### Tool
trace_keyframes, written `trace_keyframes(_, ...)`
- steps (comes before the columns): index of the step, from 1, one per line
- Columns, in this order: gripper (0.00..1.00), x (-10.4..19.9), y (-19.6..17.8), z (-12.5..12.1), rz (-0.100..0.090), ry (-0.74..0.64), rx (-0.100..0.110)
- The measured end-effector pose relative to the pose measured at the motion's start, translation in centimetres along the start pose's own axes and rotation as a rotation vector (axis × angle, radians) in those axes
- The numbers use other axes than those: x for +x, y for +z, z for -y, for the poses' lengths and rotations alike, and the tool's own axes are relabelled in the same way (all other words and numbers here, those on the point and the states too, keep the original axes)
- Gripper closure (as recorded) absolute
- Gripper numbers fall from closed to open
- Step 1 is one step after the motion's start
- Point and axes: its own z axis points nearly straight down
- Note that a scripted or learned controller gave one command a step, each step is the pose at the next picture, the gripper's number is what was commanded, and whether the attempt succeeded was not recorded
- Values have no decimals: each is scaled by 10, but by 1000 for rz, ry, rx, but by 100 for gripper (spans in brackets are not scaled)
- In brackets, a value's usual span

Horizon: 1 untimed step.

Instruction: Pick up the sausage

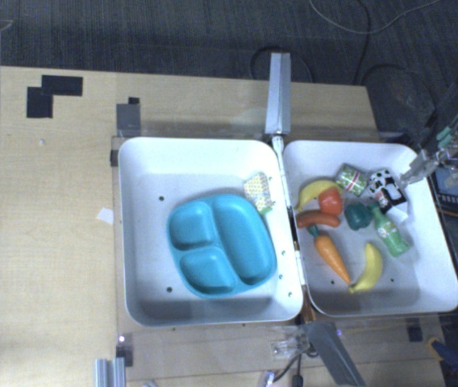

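Because the toy food is heaped together in the right bin (447,289), the sausage (316,218), a reddish-brown link, lies wedged at the left of the pile, touching a yellow banana (316,190) above it and a red tomato (331,202), with a carrot (331,256) just below. The pincer (417,170) hangs at that bin's upper right corner, well apart from the sausage; how far it is open cannot be told. A blue divided plate (221,245) sits in the left bin (144,297).

Right bin (447,289) crowded: sausage (316,219) lying under the tomato (331,202), carrot (331,254) and banana (368,268) nearby; blue divided tray (221,244) sits in the left bin (144,216).
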Motion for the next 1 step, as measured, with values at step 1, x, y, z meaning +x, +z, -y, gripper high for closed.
trace_keyframes(1,0,63,124,-9,-1,-24,2)
